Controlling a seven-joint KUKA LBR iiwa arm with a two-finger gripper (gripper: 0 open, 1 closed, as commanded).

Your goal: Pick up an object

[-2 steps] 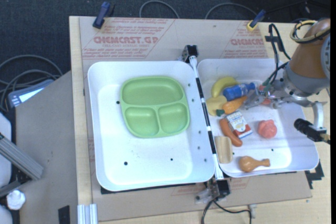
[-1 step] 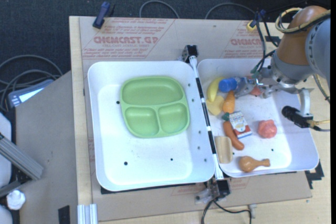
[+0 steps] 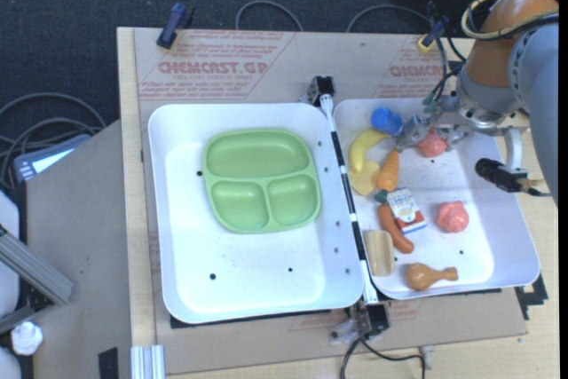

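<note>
The right bin (image 3: pixel 493 255) holds several toy foods. My gripper (image 3: pixel 424 134) hangs low over its far side, right over a pink-red round piece (image 3: pixel 433 146) that it touches or nearly touches. A blue piece (image 3: pixel 384 119) lies just left of the gripper, with a yellow banana (image 3: pixel 361 150) and an orange carrot (image 3: pixel 388 170) beside it. Nearer the front lie a small carton (image 3: pixel 405 207), a red sausage (image 3: pixel 396 231), a pink ball (image 3: pixel 453 217), a tan slice (image 3: pixel 379 252) and a drumstick (image 3: pixel 430 275).
The left bin (image 3: pixel 167 191) holds a green divided plate (image 3: pixel 263 179). The rims of both bins meet along a black strip (image 3: pixel 343 191). A black part of the arm (image 3: pixel 500 174) overhangs the right bin's far right side. Cables loop behind the bench.
</note>
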